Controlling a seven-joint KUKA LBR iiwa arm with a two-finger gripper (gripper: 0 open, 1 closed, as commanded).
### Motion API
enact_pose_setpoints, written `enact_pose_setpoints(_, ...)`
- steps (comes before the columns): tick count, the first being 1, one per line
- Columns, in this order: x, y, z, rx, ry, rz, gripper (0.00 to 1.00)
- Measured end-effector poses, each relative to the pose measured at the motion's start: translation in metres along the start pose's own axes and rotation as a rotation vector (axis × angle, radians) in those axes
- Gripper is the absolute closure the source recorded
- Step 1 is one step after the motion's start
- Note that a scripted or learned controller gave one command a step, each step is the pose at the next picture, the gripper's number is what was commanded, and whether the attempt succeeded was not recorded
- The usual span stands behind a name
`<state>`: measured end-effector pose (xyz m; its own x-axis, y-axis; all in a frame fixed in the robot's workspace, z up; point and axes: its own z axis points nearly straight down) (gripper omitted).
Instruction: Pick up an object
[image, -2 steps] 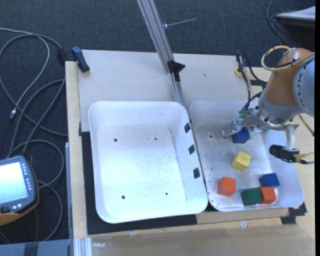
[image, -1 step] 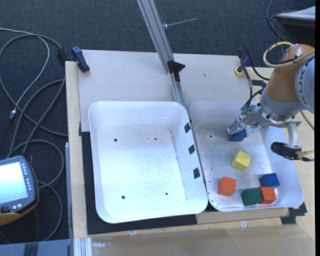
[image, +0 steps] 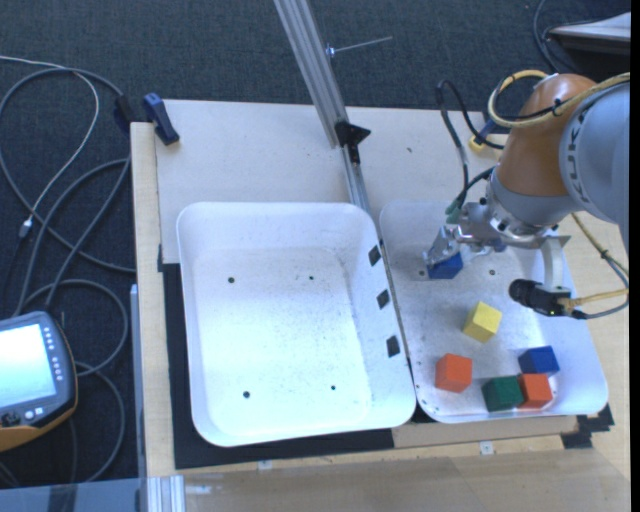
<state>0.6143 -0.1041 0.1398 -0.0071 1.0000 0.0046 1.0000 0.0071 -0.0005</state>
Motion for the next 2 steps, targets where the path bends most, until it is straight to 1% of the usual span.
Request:
enact_pose_setpoints(1, 0.059, -0.019, -0.064, -0.006, -0.002, 0.000, 1.00)
enact_pose_setpoints(2, 0.146, -0.033, -0.059, 0.004, 0.000, -0.002, 1.00)
